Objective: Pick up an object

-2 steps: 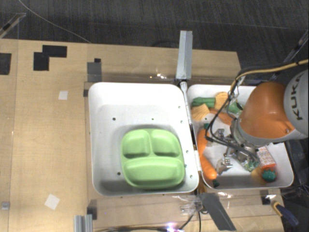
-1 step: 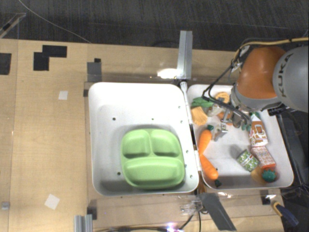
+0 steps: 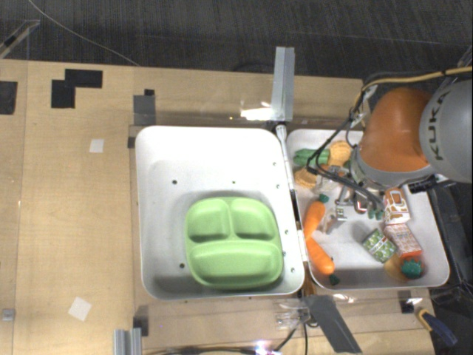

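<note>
**Hand low in the right bin, over the toys**

I see the hand [image 3: 341,214] down in the right white bin [image 3: 436,272]; its grip I cannot tell. An orange plastic carrot [image 3: 316,237] lies just beside it, toward the green divided tray [image 3: 233,240] in the left white bin [image 3: 159,168]. Small printed cartons [image 3: 392,231] lie on its other side.

Even overhead light, soft shadows, slight blur.

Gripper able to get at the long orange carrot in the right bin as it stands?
Probably yes: the long orange carrot lies uncovered by the white right bin's left wall, with the gripper just beside it.
</note>
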